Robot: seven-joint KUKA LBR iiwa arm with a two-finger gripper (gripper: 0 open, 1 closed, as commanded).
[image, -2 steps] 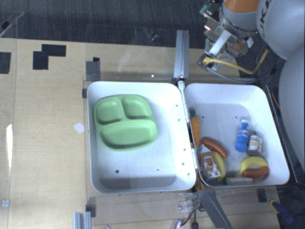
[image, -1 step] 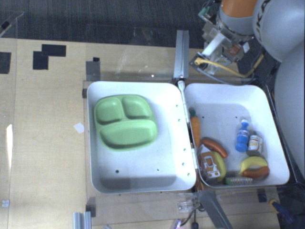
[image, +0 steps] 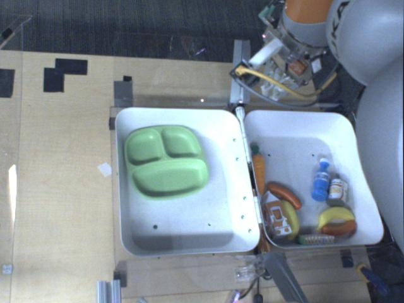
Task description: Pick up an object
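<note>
Right bin [image: 344, 128]: white, shallow; holds orange carrot [image: 258, 171], blue bottle [image: 321, 180], yellow banana [image: 335, 216].
Left bin [image: 222, 229]: green sectioned plastic tray [image: 165, 160].
Gripper [image: 273, 88]: above right bin's far rim; grip state unreadable.

The right bin [image: 297, 128] has open floor in its upper half. Its lower part is crowded: carrot [image: 259, 172], sausage [image: 283, 194], blue bottle [image: 321, 180], small jar [image: 338, 189], banana [image: 335, 216]. In the left bin [image: 183, 242], the green tray [image: 166, 160] fills the upper area.
</note>
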